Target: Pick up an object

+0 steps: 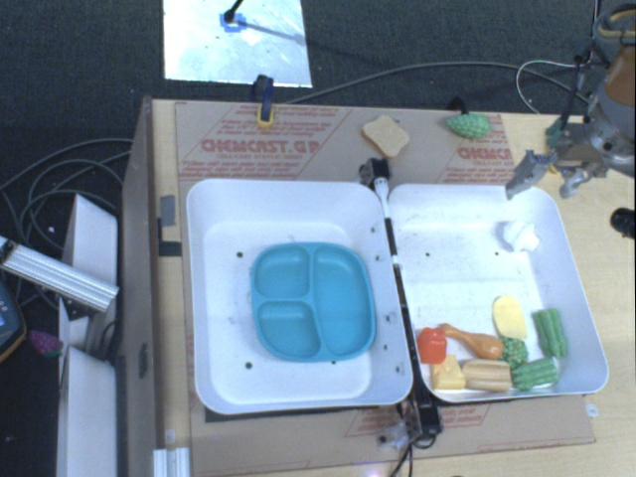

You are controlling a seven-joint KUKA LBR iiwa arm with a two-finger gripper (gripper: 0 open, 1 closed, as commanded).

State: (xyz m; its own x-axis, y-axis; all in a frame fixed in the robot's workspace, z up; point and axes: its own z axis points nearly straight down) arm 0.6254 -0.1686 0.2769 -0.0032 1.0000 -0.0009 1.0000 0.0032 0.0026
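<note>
Above the right bin's point(586, 366) far corner, your hand point(548, 174) hangs released.
Reaching comes next: toy food point(492, 351) lies well below it.

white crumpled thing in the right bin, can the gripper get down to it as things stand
Probably yes. The white crumpled thing lies alone on bare bin floor, apart from the toy food cluster, and the open gripper hovers just above the right bin rim nearby.

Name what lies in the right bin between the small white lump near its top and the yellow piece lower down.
In the camera view, only bare bin floor separates the white lump from the yellow piece.
</note>
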